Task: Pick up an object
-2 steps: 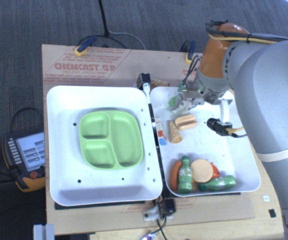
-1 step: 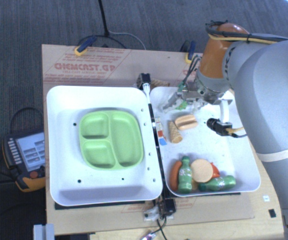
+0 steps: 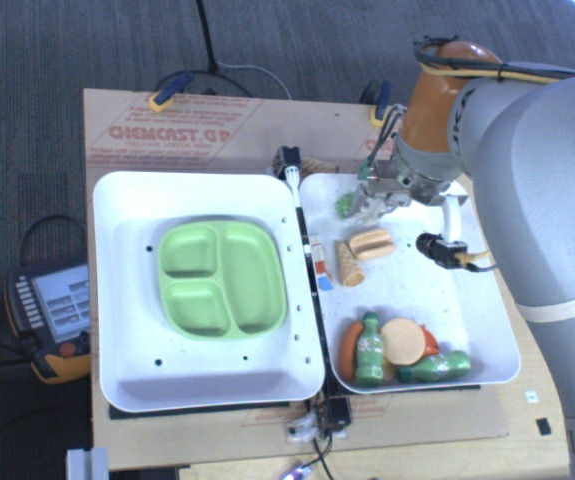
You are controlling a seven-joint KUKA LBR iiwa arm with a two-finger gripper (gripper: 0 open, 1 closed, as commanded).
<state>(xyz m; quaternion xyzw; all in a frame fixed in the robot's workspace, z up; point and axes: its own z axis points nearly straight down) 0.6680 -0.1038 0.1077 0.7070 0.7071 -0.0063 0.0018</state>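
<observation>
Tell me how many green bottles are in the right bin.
2: one green bottle standing beside the carrot, another lying along the near wall; more might hide under the arm.

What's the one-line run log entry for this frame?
stage: reaching | gripper: over right bin far corner, by green item | grasp: none seen | left bin: green tray

Your arm (image 3: 527,168) enters from the right, its grey body filling the right side. The orange band (image 3: 432,108) sits above the wrist. The gripper (image 3: 375,200) points down at the far right of the scene.
</observation>
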